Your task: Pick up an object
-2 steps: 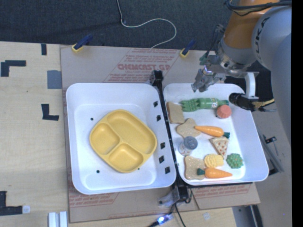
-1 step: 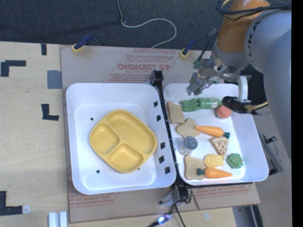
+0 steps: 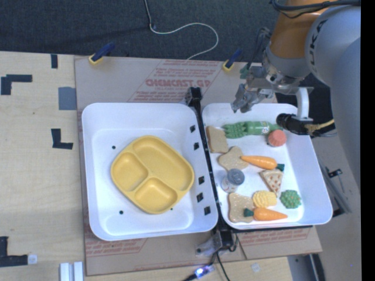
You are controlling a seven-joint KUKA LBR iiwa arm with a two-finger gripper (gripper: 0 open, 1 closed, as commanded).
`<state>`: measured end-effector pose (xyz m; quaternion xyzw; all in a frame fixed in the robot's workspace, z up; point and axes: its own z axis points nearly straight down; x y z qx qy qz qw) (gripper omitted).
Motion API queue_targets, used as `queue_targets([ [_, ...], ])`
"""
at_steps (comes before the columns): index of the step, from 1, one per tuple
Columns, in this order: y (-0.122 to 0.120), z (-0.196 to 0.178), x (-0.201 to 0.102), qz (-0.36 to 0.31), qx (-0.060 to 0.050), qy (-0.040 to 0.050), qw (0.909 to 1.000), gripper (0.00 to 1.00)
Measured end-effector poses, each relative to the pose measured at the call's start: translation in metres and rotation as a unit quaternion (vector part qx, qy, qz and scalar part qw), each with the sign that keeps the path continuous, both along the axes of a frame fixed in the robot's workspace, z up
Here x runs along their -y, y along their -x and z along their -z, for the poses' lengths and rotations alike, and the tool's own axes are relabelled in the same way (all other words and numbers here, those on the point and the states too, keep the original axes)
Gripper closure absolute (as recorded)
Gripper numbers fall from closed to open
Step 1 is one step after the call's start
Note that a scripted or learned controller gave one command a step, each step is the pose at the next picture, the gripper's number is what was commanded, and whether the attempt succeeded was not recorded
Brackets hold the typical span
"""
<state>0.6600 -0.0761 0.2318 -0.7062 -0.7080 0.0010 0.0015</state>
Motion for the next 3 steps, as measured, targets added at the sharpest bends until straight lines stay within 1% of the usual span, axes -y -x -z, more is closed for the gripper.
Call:
queue_targets([
  [1, -0.003, 0.012, -0.004, 0.0, -0.002, 0.0006, 1.0, 1.0],
  [2, 0.012, 0.009, 0.006, 0.001, -0.002, 0.0008, 1.0, 1.0],
  [3, 0.009, 0.008, 0.011, 0.001, -0.001, 0.0007, 1.0, 1.0],
])
